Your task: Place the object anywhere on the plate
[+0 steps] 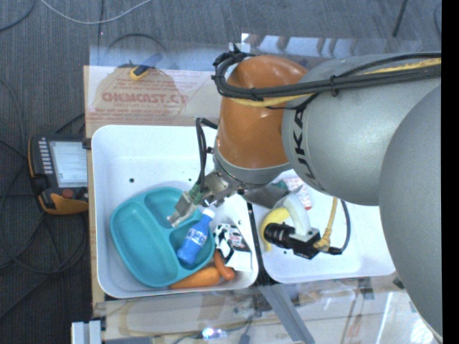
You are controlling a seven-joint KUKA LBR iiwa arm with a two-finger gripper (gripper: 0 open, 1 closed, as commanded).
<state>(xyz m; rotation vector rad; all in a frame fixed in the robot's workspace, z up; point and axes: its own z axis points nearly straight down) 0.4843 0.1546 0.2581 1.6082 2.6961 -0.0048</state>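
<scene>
A teal divided plate (143, 239) lies in the left bin (129, 149), toward its front. A blue bottle (192, 245) with a white cap rests tilted on the plate's right compartment, cap pointing up and to the right. My gripper (189, 206) hangs over the plate's upper right rim, just left of the bottle's cap and very close to it. I cannot make out whether it touches the bottle. The orange wrist band and grey arm hide the bin's back right corner.
An orange carrot (203, 278) lies along the left bin's front wall beside the plate. A black-and-white patterned item (231, 239) sits by its right wall. The right bin (358, 260) holds a yellow item (277, 215) and a small white item with red print (298, 190).
</scene>
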